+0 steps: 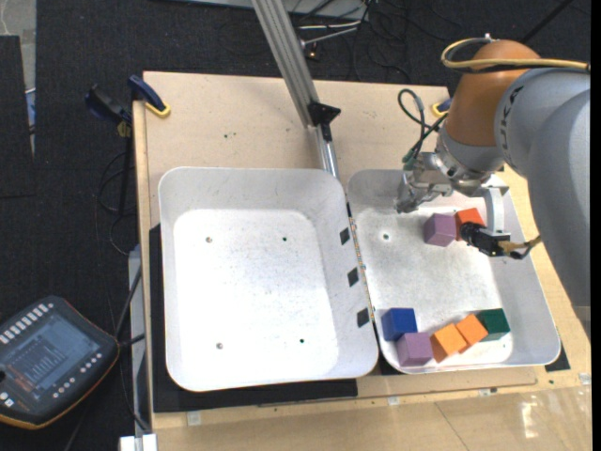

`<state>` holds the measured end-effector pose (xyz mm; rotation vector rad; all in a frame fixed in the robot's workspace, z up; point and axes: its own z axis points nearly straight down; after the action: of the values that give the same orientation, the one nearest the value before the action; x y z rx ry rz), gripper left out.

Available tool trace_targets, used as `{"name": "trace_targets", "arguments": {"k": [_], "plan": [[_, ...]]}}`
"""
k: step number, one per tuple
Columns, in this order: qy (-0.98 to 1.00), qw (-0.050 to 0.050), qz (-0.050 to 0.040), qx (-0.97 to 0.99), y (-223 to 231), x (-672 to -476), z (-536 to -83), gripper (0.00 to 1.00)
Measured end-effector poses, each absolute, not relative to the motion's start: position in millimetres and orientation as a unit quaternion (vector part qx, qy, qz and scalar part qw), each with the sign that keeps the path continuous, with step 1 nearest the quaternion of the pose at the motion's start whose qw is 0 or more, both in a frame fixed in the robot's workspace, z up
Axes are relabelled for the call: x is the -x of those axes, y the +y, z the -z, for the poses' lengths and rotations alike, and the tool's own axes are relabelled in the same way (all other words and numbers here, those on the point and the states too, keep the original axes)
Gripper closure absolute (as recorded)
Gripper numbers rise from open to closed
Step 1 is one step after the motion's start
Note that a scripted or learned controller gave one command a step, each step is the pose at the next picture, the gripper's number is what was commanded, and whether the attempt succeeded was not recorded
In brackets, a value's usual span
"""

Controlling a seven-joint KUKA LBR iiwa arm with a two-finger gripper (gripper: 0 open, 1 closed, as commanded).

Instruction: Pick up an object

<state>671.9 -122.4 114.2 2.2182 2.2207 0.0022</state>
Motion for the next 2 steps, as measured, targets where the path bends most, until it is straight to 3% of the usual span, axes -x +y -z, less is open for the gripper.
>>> {"name": "trace_targets", "arguments": {"k": [2], "plan": [[0.708, 0.004, -0.0022, -0.706, -131, -679.1, -237, 1.00]]}}
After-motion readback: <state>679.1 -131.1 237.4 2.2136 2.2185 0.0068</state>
